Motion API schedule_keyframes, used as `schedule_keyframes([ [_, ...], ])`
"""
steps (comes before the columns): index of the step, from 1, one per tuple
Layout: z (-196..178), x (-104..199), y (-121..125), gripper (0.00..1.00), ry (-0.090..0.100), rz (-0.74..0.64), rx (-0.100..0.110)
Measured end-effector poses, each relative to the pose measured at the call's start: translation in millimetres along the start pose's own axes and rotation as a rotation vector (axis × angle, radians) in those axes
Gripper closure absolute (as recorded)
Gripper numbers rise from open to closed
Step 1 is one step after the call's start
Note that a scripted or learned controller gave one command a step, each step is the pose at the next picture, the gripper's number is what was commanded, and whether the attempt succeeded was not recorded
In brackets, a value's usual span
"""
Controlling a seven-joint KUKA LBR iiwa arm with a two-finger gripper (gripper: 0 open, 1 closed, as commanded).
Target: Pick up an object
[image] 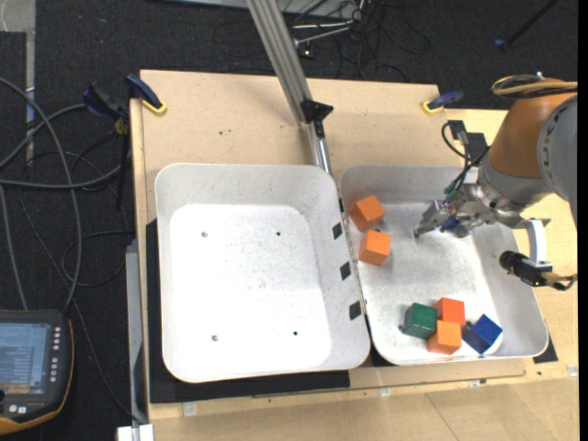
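Just left of the fingers (pixel 430 225), seemingly parted and holding nothing, sat two orange blocks (pixel 370 229), judged light, rigid, best pinched across opposite flat faces.

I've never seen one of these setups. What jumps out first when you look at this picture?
The bright blocks in the right bin catch the eye: two orange blocks near its left wall, and a cluster at its near edge with a green block, two more orange ones and a blue block. The arm's end effector hangs above the bin's far part, and the left bin sits beside it.
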State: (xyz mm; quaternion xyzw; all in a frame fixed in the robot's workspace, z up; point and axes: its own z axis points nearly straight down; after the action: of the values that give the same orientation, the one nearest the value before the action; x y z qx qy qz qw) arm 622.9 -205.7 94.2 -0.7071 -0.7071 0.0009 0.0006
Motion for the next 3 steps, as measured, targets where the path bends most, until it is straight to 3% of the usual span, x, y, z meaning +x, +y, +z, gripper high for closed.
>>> schedule_keyframes([
  [1, -12.2, 0.0, 1.3, 1.00, -0.001, 0.000, -0.005],
  [3, -108.4, -6.3, -10.3, 1.00, -0.003, 0.001, -0.009],
])
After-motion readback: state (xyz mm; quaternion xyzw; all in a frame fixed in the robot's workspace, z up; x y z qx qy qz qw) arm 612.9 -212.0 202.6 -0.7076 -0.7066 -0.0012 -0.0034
